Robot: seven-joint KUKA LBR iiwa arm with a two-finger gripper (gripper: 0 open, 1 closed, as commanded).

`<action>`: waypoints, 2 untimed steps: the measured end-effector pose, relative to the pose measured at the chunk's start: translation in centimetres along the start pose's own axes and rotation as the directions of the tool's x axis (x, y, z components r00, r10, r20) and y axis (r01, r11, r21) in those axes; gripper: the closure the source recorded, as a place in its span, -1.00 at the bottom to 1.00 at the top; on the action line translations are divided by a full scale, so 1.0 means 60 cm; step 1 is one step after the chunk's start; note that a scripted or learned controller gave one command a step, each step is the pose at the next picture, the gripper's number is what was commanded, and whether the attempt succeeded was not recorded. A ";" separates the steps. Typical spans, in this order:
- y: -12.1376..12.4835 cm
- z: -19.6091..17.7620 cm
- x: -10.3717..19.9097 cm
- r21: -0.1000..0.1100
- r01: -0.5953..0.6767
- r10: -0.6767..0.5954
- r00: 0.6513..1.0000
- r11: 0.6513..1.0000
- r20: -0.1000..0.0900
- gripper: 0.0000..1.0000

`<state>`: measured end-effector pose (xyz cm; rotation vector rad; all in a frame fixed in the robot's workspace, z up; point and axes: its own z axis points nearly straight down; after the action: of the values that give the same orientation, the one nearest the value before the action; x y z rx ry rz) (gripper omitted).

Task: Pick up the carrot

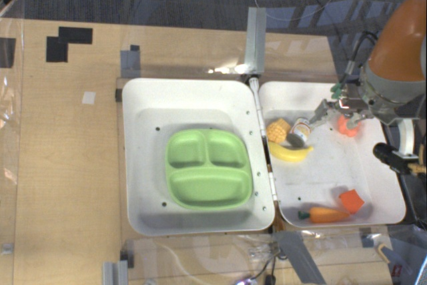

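Evidently little is done yet: the carrot is left lying at the near edge of the right bin. The gripper is seen spread open near the far side, well apart from it, with nothing pinched.

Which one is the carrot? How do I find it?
Look in the right bin, down at its near edge. The carrot lies flat there, beside an orange block. It is long and orange with a green end; the block is short and square.
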<state>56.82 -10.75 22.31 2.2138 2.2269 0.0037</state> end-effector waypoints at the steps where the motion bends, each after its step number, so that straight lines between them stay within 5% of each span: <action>1: -0.133 0.214 -0.006 -0.001 0.160 -0.160 0.987 0.987 0.000 -1.00; 2: -0.132 -0.050 -0.072 -0.005 0.238 -0.238 0.971 0.971 0.004 -1.00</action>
<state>48.91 -15.15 25.29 1.9266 2.4715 0.0066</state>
